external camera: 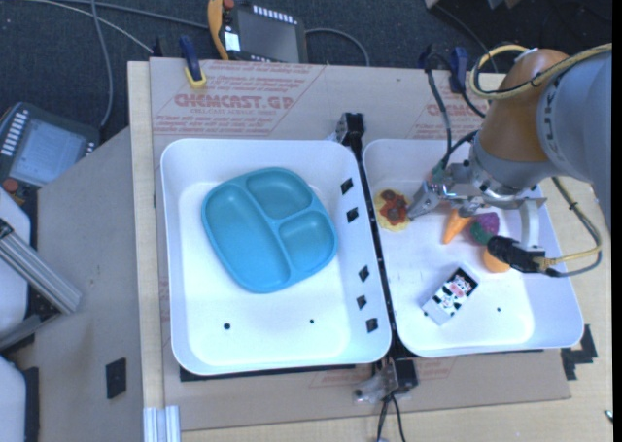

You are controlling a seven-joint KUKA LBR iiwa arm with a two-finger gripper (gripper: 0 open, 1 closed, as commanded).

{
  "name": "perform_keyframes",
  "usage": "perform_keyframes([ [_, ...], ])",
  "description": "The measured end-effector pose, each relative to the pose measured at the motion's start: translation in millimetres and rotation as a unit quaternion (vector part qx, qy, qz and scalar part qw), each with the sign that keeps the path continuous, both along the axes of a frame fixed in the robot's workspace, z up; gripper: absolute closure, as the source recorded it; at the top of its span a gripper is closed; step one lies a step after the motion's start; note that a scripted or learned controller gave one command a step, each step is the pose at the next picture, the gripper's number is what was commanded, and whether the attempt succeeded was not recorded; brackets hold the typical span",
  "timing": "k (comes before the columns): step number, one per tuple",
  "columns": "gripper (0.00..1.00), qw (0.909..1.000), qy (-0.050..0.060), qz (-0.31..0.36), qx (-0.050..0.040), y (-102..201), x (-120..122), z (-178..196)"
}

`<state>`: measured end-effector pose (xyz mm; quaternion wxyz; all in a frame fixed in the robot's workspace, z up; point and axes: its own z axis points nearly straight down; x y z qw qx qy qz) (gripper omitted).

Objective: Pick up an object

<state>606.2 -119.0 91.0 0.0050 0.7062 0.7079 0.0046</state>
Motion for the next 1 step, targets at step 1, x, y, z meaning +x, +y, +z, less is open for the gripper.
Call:
perform_keyframes([
  [1,1.00,1.0000,0.000,0.000,0.0003,0.4,0.2,11.0],
])
